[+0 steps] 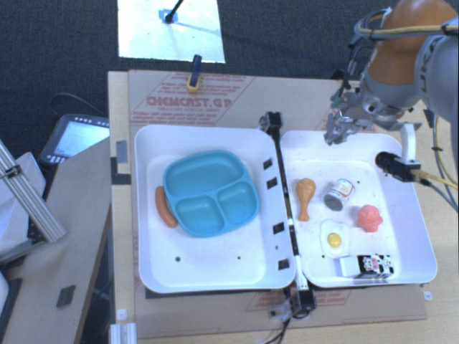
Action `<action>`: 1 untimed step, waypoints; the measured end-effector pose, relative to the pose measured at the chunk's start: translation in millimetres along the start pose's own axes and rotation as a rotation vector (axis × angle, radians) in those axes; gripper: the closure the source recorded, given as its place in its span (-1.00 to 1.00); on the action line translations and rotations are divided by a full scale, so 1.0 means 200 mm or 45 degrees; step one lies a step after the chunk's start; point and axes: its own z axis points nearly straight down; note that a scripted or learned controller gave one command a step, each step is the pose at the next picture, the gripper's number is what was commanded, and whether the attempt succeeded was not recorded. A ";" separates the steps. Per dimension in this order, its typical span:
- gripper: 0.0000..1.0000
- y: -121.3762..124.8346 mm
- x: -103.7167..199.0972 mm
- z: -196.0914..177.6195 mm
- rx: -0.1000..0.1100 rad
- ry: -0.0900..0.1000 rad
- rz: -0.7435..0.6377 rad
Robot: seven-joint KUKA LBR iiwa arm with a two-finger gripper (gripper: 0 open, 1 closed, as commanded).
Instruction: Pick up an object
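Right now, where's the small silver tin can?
The small silver tin can lies on its side mid right white bin, between the tan toy drumstick and the pink lumpy toy, above the fried-egg toy.

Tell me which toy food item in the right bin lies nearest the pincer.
The chicken drumstick. It lies at the bin's left side, just below the pincer; the tin can comes close behind, while the fried egg and pink piece lie farther.

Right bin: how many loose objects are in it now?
5: chicken drumstick left, can centre, pink toy right, fried egg below, milk carton at the near edge.
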 end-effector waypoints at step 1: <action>1.00 0.00 0.25 0.04 0.001 0.000 0.002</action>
